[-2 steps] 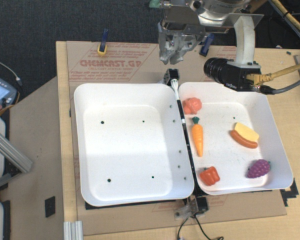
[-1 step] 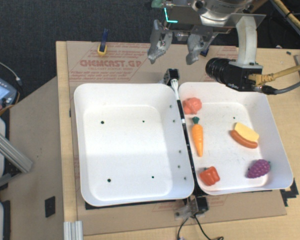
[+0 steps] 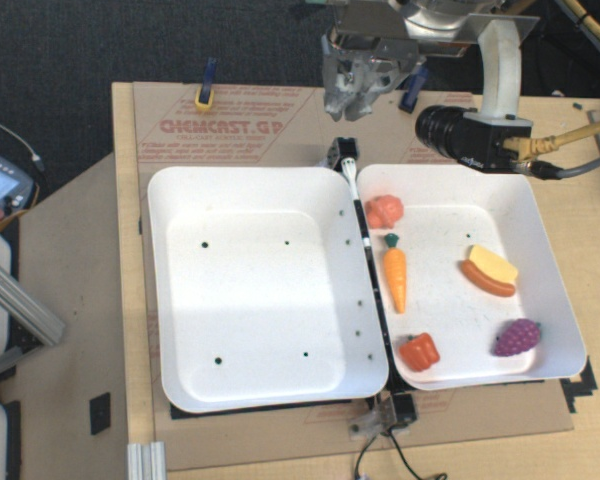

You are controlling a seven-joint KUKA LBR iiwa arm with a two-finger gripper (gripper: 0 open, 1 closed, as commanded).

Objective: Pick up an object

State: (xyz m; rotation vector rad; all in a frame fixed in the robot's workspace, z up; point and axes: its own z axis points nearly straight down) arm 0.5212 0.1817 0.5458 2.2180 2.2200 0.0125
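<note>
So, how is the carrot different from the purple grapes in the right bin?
The carrot is orange with a green top, while the grapes are purple. The carrot is long and thin; the grapes form a short, rounded, bumpy cluster. The carrot lies close to the right bin's left wall, near the divide between the bins, while the grapes lie near its front right corner. Both look like toy food and rest apart from the other pieces.

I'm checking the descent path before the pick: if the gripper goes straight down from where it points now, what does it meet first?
Probably bare bench: the gripper hangs behind the bins, near their dividing rims, not over any toy. Depth is unclear, so the black clip might be struck.
</note>
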